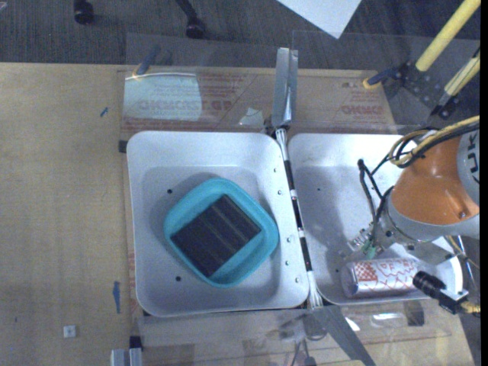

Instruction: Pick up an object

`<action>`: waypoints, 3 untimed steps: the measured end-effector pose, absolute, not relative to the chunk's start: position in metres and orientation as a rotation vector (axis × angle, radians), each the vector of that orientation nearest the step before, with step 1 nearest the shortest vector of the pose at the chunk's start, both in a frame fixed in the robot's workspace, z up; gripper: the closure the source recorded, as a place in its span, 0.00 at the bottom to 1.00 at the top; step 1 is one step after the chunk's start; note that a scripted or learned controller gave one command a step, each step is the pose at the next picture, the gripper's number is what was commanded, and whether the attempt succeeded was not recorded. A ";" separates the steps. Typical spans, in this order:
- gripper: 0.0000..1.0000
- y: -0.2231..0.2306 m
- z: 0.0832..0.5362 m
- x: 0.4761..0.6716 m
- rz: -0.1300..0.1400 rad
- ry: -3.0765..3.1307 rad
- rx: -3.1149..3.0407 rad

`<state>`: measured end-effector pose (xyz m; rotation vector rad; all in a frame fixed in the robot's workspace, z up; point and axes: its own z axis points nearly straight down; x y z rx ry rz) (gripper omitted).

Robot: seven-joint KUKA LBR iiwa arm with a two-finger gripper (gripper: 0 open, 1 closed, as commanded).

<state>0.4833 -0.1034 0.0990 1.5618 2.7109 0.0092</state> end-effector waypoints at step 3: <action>0.00 -0.135 0.114 0.490 -0.001 2.300 2.136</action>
